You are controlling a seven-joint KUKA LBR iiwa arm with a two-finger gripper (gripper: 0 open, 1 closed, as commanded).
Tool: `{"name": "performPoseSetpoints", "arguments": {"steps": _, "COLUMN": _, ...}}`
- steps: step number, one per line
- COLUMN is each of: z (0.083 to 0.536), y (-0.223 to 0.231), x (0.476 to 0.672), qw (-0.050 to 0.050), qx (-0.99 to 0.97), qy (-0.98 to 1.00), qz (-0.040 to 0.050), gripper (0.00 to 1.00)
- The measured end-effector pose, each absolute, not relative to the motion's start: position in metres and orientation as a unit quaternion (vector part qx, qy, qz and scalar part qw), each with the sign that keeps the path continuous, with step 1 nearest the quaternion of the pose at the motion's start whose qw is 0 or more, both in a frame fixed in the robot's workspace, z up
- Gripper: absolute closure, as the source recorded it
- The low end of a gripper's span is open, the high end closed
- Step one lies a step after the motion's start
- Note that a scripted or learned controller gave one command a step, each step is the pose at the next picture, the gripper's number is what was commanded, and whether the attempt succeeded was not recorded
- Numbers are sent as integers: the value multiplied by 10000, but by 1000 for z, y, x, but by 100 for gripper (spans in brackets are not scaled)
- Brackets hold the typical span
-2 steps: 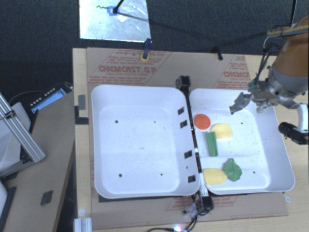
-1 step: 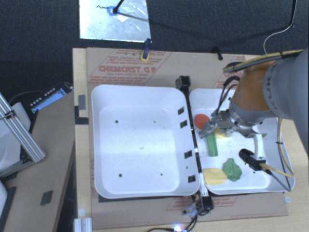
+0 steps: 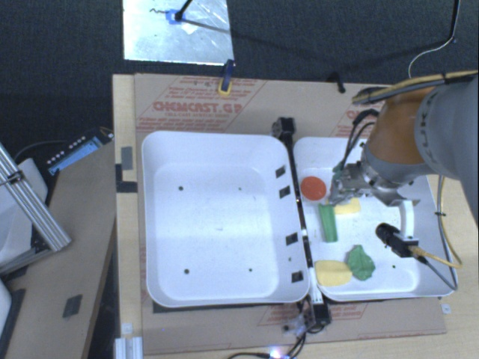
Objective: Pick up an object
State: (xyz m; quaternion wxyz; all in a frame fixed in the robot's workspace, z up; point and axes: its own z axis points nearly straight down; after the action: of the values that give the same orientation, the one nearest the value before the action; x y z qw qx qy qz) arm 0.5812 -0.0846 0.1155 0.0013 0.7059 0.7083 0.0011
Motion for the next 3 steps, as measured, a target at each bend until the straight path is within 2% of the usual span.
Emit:
{"name": "performPoseSetpoints", "arguments": {"steps": 1, "z": 191, "y": -63, "x": 674, "qw": 64, "qx": 7038, "qy": 7103, "qz": 56, "gripper": 100}}
{"name": "performPoseSetpoints", "arguments": {"steps": 2, "z": 263, "y": 12, "x": 670, "qw": 30, "qx": 7029, "qy": 7113, "qz": 50, "gripper": 100}}
{"name": "performPoseSetpoints", "arguments": {"steps": 3, "z": 179, "y": 77, "x": 609, "qw": -47, "qx": 7034, "qy": 7107, "qz": -25, "gripper": 100}}
